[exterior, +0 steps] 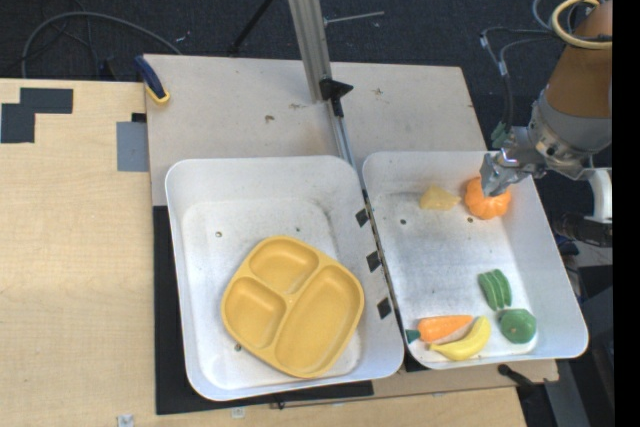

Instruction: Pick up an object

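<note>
Two shallow white bins sit side by side on the bench. The left bin (190, 215) holds a yellow divided plate (292, 305) with three compartments, lying in its lower middle. In the right bin (440, 245), the arm (575, 105) reaches in from the upper right of the frame, and its gripper (494, 183) is down at the top of an orange round fruit (487, 202) near the bin's upper right corner; whether the fruit is actually clamped cannot be told from this view. Just left of the orange fruit lies a small pale yellow piece (437, 199), close to it but apart. Along the lower right of the same bin are a green pepper-like piece (494, 288), a rounder green fruit (517, 324) just below it, a carrot (444, 326), and a banana (464, 342) touching the carrot's lower edge. A metal post (308, 25) rises behind the bins at upper center.
</note>
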{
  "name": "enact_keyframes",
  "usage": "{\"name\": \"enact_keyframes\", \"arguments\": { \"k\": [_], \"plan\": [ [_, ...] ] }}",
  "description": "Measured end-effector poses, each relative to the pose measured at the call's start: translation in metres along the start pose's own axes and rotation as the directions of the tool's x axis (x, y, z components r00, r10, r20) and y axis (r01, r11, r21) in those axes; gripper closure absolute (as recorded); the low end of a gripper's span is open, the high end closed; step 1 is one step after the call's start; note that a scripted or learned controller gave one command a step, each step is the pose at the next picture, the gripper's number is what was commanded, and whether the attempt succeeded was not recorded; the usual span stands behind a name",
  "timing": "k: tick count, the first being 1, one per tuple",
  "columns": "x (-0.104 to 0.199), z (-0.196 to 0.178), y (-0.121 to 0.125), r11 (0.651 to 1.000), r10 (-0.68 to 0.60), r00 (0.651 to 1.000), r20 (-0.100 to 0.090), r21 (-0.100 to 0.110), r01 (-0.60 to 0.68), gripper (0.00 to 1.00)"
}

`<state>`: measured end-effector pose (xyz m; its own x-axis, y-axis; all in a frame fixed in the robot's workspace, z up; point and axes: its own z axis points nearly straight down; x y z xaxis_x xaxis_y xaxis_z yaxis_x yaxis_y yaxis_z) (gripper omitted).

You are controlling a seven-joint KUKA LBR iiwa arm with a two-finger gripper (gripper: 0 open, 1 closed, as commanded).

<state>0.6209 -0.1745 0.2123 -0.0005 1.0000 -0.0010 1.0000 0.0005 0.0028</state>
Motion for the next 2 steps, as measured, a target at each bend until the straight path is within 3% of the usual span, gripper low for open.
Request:
{"name": "enact_keyframes", "arguments": {
  "k": [1,2],
  "plan": [
    [0.06,-0.009,-0.001,1.0,-0.005,1.0,-0.004,0.005,0.005,1.0],
    [0.113,-0.006,0.013,1.0,-0.004,1.0,-0.002,0.004,0.004,1.0]
  ]
}}
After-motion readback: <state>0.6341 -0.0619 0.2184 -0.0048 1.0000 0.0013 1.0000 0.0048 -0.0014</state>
